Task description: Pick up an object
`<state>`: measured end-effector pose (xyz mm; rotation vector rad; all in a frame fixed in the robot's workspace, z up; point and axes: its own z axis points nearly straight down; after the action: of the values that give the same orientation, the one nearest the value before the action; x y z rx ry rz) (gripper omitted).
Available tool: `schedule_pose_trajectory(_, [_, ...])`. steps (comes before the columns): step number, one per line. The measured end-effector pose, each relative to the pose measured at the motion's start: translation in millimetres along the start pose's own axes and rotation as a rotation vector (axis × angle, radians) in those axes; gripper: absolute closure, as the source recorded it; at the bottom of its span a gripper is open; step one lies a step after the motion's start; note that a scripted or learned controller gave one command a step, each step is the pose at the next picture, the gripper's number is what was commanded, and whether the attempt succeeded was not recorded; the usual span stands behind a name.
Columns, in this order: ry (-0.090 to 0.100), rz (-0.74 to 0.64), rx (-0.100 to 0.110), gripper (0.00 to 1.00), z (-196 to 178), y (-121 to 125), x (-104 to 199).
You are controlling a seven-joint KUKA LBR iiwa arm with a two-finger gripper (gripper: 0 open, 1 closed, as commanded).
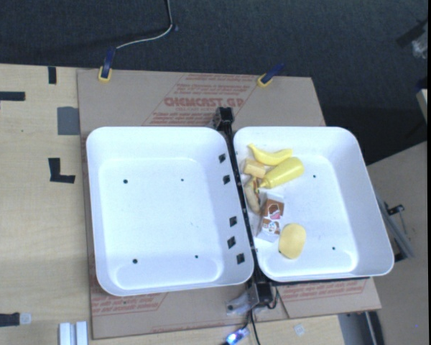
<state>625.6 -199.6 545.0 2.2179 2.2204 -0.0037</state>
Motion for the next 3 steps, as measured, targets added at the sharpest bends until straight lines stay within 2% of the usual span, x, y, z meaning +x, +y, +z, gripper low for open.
schedule_pose_trajectory(1, [0.003, 0.0, -0.002, 1.0, 8, -122, 41])
schedule_pose_trajectory(2, [0.005, -0.007, 0.002, 1.0, 9, -137, 143])
schedule_pose_trajectory(3, [0.005, -0.009, 0.001, 1.0, 10, -105, 219])
